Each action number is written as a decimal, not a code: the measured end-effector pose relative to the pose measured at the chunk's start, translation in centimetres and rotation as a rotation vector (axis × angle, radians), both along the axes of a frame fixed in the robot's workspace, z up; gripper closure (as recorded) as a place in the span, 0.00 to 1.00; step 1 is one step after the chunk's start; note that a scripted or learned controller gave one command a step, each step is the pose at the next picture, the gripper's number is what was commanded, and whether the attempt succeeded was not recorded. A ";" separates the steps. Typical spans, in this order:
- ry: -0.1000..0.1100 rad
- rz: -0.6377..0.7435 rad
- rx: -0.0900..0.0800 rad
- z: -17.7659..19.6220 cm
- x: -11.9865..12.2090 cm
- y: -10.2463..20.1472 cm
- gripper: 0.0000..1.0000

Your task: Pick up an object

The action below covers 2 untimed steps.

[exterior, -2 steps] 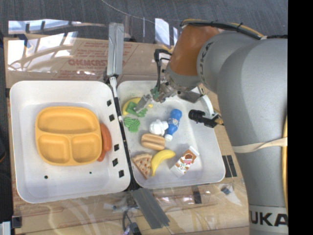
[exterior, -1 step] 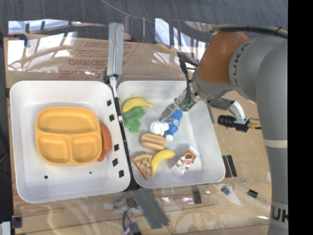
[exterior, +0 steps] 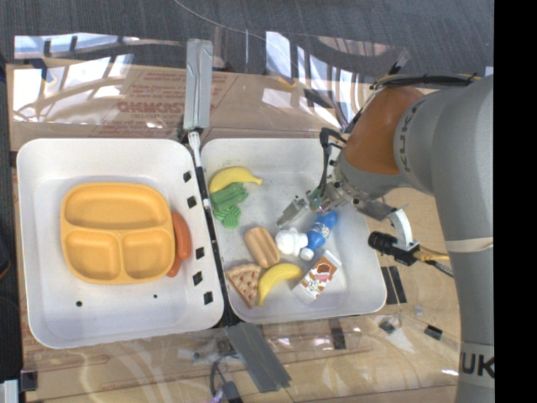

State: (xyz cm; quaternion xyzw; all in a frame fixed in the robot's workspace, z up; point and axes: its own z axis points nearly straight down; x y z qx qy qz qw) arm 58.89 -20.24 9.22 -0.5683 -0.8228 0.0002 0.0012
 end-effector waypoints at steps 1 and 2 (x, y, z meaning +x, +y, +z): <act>0.000 0.000 0.000 0.0 0.0 0.0 0.00; 0.000 0.389 0.001 0.0 -0.8 6.3 0.00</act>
